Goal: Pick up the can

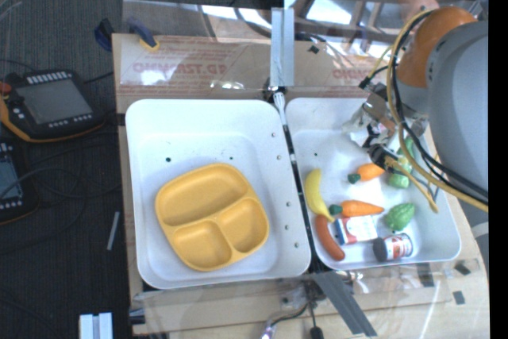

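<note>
A small can [394,248] with a dark end and a red and white label lies on its side near the front right corner of the right bin [444,250]. My gripper [371,131] hangs over the back of that bin, well behind the can and apart from it. Cables and the grey arm with its orange band [425,52] cover much of the gripper. Nothing shows held in it.
Also in the right bin are a white and red package [357,230], a banana [317,194], two carrots [361,209] [369,171], a red sausage [329,239] and green pieces [402,214]. The left bin [159,131] holds a yellow divided plate [211,214].
</note>
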Robot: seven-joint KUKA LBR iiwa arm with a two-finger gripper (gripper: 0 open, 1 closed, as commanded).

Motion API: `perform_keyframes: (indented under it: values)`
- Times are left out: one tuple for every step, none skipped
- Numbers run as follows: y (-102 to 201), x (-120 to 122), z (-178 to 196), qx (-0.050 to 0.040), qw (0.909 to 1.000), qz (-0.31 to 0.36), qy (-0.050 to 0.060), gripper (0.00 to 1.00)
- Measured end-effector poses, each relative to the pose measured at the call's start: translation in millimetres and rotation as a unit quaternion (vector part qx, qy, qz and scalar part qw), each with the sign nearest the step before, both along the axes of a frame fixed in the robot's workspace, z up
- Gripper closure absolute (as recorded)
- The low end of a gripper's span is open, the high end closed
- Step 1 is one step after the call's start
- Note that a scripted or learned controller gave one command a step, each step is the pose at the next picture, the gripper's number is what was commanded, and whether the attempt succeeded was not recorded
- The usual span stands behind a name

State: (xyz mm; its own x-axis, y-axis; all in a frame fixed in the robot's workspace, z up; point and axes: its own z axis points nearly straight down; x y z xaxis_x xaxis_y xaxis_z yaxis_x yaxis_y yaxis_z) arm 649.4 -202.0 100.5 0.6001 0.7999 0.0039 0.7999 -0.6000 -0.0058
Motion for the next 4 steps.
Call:
perform_keyframes:
  values:
    - [-2, 0, 0, -0.0020, 1.0000, 0.000, -0.002, 0.00]
    - [74, -47, -8, -0.0063, 0.9944, 0.106, -0.008, 0.00]
    - [97, -2, -9, -0.0070, 0.9979, 0.063, -0.007, 0.00]
    - [97, -30, -8, -0.0067, 0.9984, 0.055, -0.009, 0.00]
